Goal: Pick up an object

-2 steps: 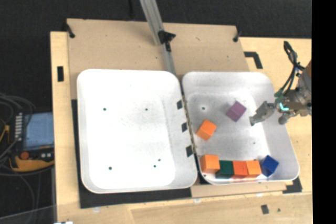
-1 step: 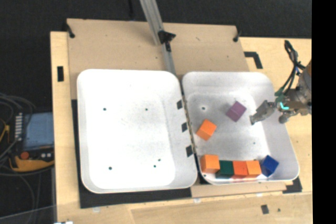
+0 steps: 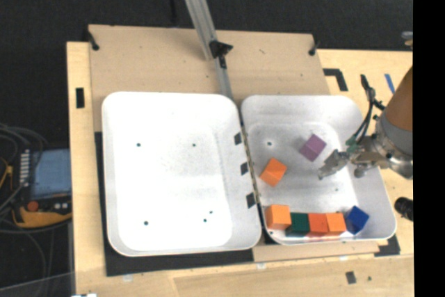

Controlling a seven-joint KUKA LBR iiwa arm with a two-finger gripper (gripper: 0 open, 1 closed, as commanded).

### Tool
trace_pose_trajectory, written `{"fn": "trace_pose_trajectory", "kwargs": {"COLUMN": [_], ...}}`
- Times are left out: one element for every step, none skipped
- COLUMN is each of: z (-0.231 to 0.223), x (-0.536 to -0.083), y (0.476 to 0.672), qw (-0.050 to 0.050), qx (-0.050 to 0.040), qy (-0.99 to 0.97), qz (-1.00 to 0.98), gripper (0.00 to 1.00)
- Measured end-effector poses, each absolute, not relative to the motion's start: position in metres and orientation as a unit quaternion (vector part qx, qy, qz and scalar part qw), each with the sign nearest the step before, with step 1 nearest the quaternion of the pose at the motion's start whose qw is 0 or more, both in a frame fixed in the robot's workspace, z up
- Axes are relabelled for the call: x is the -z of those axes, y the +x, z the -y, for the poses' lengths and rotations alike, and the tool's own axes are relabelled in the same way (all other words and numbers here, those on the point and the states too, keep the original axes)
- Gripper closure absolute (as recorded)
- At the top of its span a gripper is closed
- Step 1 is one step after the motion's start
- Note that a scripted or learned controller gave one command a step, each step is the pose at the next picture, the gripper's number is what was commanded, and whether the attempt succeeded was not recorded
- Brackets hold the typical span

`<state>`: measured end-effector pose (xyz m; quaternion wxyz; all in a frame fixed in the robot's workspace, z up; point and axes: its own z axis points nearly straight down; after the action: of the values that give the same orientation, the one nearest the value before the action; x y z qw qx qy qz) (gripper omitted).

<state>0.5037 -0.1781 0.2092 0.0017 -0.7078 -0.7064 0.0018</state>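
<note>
Five blocks line the near wall of the right bin (image 3: 361, 115), closest to the camera: an orange block (image 3: 279, 215), a green block (image 3: 300, 223), two more orange blocks (image 3: 318, 222) and (image 3: 336, 222), and a blue block (image 3: 357, 218), packed side by side. My pincer (image 3: 331, 165) hangs over the right half of that bin, up at about twelve o'clock from the row, reaching in from three o'clock; I cannot tell from this angle how wide it stands, and I see no block caught in it. A purple block (image 3: 313, 147) lies just beside my pincer at about ten o'clock, apart from it as far as I can judge. Further out at nine o'clock, a tilted orange block (image 3: 272, 172) sits alone near the bin's left wall, well apart from the row. Beyond that wall, still at nine o'clock, the left bin (image 3: 111, 149) rests alongside. Both bins sit on the bench (image 3: 201, 62).
</note>
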Motion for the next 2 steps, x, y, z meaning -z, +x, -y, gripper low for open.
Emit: {"fn": "trace_pose_trajectory", "kwargs": {"z": [0.181,0.186], "x": [-0.166,-0.122], "y": [0.506,0.51], "qw": [0.001,0.001], "qx": [-0.0016,-0.0016], "qy": [-0.708,-0.708], "qz": [0.706,0.706], "gripper": [0.0,0.0]}}
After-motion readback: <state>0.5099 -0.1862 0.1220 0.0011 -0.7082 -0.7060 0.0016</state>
